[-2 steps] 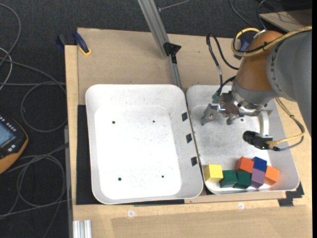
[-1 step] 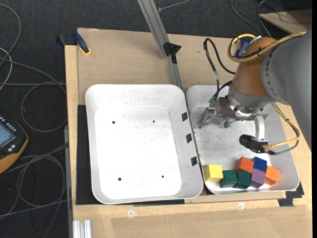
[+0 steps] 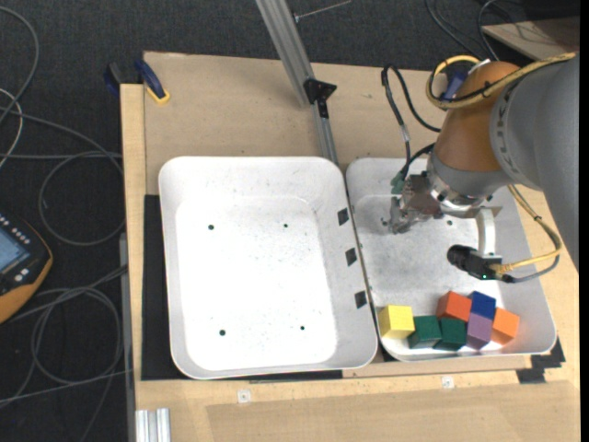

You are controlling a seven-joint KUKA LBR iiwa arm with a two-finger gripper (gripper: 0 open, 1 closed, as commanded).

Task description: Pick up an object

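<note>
Nothing is picked up yet. The gripper [image 3: 402,212] hangs low over bare floor of the right white bin [image 3: 405,265]; whether it is open, I cannot tell. The coloured wooden blocks [image 3: 451,322] cluster at five o'clock, untouched.

No legible text, labels, brands or numbers anywhere. Handheld device [image 3: 17,263] left of the left bin [image 3: 258,178] has a lit screen, its content too small and blurred to read.
</note>
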